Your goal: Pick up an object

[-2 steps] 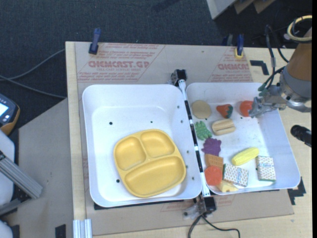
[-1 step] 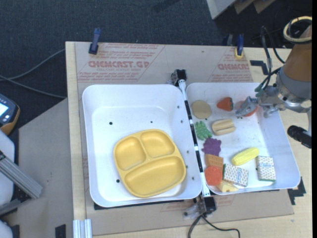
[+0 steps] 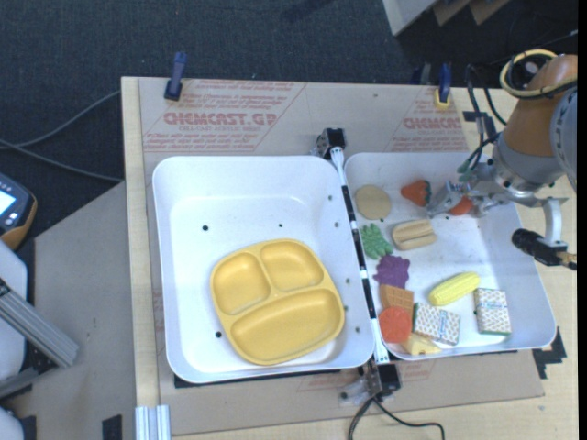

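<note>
Arm [image 3: 537,122]: it is seen entering from the right, grey with an orange band above the wrist, bent down over the far right part of the right bin.
Hand [image 3: 456,200]: it is lowered to the far part of the right bin [image 3: 523,333], pointed leftward, just beside a red-orange piece. Whether it is released or clenched cannot be told; nothing is seen to be grasped.
Red-orange piece [image 3: 415,192]: it is laid near the far wall of the right bin, just left of the hand; contact cannot be judged.
Tan round piece [image 3: 372,201]: it is placed at the far left of the right bin, left of the red-orange piece.
Bun-like piece [image 3: 413,235]: it is set nearer the camera than the round piece, toward the bin's middle.
Green piece [image 3: 374,242]: it is laid against the left wall, with a purple piece [image 3: 393,270] just below it.
Corn cob [image 3: 454,288]: it is laid slanted in the near half, between two small patterned boxes [image 3: 492,311].
Left bin [image 3: 179,200]: a yellow divided tray [image 3: 277,300] is held in it, toward the near side.
Table [image 3: 138,154]: both bins are carried side by side on its board.
</note>
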`<state>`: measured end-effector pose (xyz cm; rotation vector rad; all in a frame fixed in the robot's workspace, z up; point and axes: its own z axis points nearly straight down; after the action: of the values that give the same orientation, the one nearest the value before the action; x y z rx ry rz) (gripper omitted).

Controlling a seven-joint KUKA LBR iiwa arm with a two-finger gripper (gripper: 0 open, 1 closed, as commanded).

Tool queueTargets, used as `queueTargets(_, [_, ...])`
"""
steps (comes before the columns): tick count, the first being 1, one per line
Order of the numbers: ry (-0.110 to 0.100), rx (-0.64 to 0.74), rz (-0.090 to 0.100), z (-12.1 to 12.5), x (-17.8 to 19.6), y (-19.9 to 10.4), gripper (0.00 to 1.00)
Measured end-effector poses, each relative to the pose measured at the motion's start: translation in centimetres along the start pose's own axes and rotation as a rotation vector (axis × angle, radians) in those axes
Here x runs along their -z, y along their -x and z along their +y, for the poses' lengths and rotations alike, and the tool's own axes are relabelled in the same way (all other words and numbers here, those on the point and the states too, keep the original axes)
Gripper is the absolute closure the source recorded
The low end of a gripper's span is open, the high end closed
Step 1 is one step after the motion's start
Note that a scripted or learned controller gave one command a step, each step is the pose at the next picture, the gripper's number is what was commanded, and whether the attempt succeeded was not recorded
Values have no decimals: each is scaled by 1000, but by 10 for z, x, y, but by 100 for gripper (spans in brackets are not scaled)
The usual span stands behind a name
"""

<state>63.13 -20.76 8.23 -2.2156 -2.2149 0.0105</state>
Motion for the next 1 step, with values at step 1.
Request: queueTargets(1, [-50,13,9,25,0,5,0])
